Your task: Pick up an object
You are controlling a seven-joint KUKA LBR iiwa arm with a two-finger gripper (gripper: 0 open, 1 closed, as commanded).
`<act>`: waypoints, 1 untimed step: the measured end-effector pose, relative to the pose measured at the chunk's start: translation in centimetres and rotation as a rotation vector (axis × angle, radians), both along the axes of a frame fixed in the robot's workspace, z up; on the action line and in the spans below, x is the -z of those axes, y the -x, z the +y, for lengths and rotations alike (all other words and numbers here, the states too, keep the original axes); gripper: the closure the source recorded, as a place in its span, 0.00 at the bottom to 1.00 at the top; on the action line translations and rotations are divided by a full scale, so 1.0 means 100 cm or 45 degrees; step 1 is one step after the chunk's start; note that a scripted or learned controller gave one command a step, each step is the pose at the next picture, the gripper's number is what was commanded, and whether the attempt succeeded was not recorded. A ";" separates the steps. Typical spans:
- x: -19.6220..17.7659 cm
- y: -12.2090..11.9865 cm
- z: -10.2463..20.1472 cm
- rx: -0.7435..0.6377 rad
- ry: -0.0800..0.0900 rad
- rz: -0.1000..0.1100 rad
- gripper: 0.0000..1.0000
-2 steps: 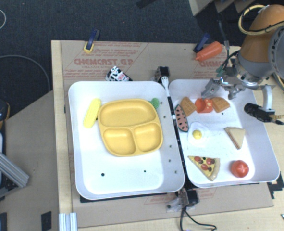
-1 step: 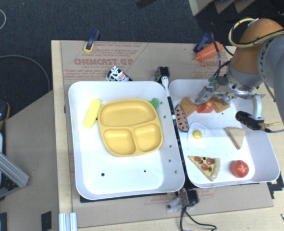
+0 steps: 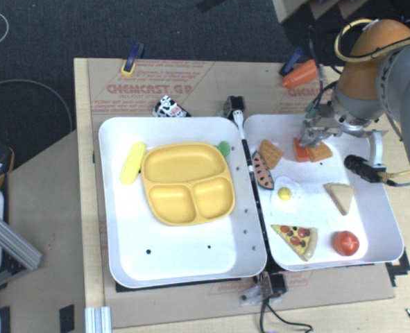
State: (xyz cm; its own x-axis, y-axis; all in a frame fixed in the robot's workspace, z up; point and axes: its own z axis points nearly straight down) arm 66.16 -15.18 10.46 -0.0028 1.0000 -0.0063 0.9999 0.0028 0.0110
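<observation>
**Observer A:** At the far side of the right bin [image 3: 393,236], the gripper [image 3: 315,136] stood low over a red and orange toy piece [image 3: 309,151]. The fingers sat on that piece or just above it. Could you read the gap?

**Observer B:** I could not tell whether the tool was wide, narrow or holding anything; the wrist hid the tips. The piece lay on the bin floor near the back wall, just right of the toast slice [image 3: 270,152].

**A:** Handling estimate?

**B:** Small moulded play food, so I judged it light, stiff and rather smooth. A narrow grip across its short sides looked safest. Slipping looked more likely than breakage.

**A:** Contents of that bin?

**B:** Watermelon slice [image 3: 262,172] along the left wall, fried egg [image 3: 285,190] beside it, a wedge of bread [image 3: 340,198] to the right, a pizza slice [image 3: 296,237] and a tomato [image 3: 345,242] at the near edge. All lay apart from one another.

**A:** And the left bin [image 3: 121,255]?

**B:** A yellow divided plate [image 3: 188,182] lay at the middle, a corn cob [image 3: 132,162] touching its left rim, and a green item [image 3: 223,147] at its far right corner, mostly hidden.
</observation>
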 end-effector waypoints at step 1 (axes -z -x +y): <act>-0.045 -0.001 -0.004 0.004 -0.005 0.005 1.00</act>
State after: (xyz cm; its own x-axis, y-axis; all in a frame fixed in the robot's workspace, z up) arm 66.28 -15.58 14.91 0.0004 1.0000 -0.0024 1.0000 -0.0003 0.0072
